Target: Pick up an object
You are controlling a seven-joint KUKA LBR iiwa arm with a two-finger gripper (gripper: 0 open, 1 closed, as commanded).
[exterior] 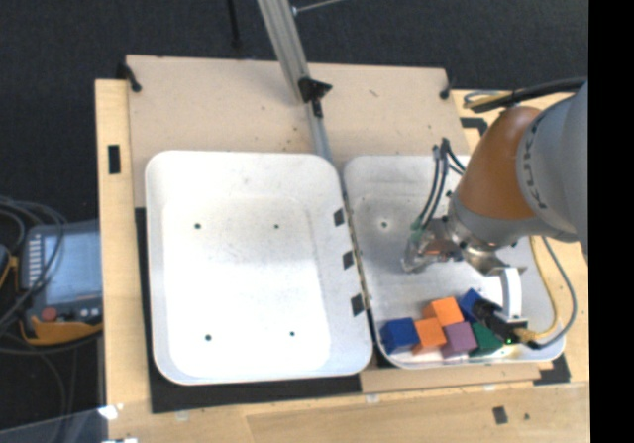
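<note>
Several small blocks lie bunched at the near end of the right bin: a blue block, two orange blocks, a purple block, a green block and another blue piece. My gripper hangs over the middle of the right bin, a little up and left of the blocks. It is small and dark against the wrist, and nothing shows between its fingers.
The left bin sits beside the right one. A slanted metal pole rises from the back of the bench. Cables run along the arm's wrist. A pendant device lies off the bench at left.
</note>
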